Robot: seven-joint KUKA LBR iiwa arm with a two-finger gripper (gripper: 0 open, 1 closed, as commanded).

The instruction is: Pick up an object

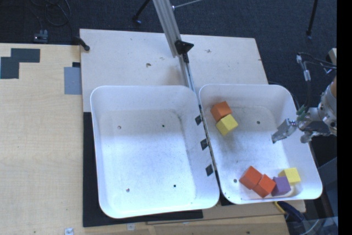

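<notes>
The jaws [286, 130] are seen low over the right bin [275, 92], close to its right wall, about midway along that wall. Nothing is held between them; whether they stand wide or narrow cannot be told, since only a grey tip is seen there.

Six blocks lie in the right bin. An orange block [220, 110] and a yellow block [226, 124] sit touching near the bin's left wall, toward its far corner. Four more are crowded at the near right corner: two orange blocks [251, 177] [264, 185], a purple block [281, 185] and a second yellow block [292, 175], each touching its neighbour. The left bin [99, 118] is seen beside it, with a slanted metal rail [165, 8] above both bins.

No block lies under the jaws, so a closure here would likely take nothing. If the corner cluster is chosen, a finger may land on a neighbouring block instead of beside the target, or two blocks may be pinched and one dropped. The bin wall close by could also be struck or block a finger. The pair near the left wall is judged easier, though the touching faces leave little room.
</notes>
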